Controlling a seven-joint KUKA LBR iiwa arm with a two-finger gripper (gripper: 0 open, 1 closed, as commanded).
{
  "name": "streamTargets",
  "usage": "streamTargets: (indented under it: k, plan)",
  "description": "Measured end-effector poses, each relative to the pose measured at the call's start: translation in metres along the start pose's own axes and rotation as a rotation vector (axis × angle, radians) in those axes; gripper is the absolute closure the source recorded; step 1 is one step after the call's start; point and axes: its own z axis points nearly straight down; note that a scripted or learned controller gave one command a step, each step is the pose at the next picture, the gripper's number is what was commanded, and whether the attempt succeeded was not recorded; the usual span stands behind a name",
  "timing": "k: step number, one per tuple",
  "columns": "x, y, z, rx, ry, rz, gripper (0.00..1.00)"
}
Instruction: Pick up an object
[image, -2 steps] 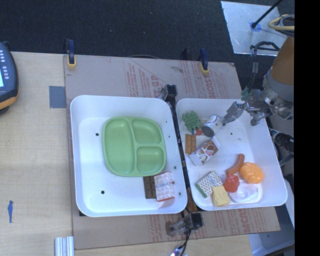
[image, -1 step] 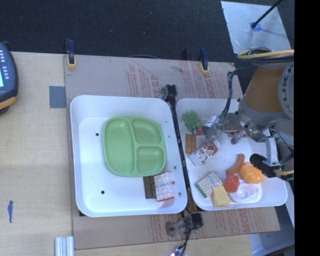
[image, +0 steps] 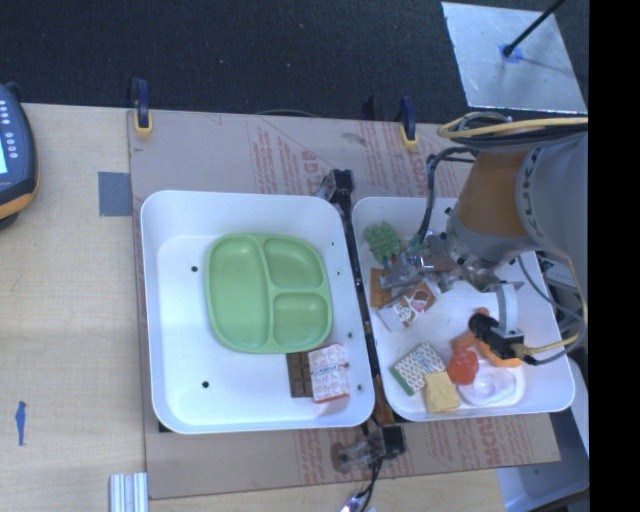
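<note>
Hanging with the gripper (image: 412, 272) over clutter beside the right bin's (image: 548, 405) left edge; grip impossible to tell.

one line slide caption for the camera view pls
Grey KUKA arm lowers its pincer into the right white bin of small items; a green divided plate sits in the left white bin.

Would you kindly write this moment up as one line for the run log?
arm: over right bin | gripper: low among items, by green toy | grasp: unclear | left bin: green plate, small carton
</note>
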Motion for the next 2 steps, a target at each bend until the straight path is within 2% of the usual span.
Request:
streamTargets:
  k: [1,2]
  plan:
    - [0.005,0.049,-0.003,-0.007,-0.001,0.001,0.00]
    - [0.007,0.065,-0.003,-0.004,0.000,0.001,0.00]
